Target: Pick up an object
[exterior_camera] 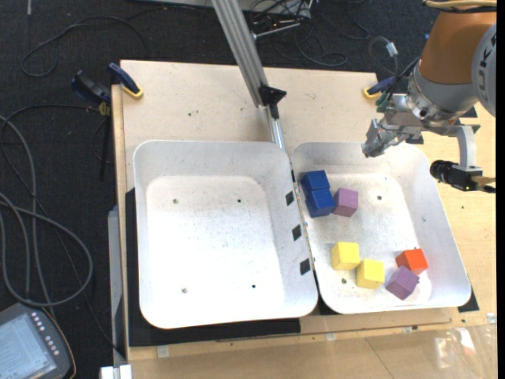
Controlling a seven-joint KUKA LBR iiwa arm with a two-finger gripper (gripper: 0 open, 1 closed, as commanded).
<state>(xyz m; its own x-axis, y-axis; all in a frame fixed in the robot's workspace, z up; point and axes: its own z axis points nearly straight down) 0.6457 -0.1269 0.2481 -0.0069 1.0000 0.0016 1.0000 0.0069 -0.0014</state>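
The right bin (430,212) holds several small blocks. Two blue blocks (317,192) sit stacked against its left wall, with a purple block (346,201) beside them. Two yellow blocks (346,256) lie lower down, and near the front right corner are an orange block (412,260) and another purple block (403,283). My gripper (377,144) hangs above the far edge of the right bin, up and to the right of the blue blocks, with nothing seen in it.
The left bin (158,235) lies beside the right one. A slanted metal pole (241,42) crosses the back of the bench. Clamps sit at the bench's far corners (126,81). Cables lie on the dark floor around.
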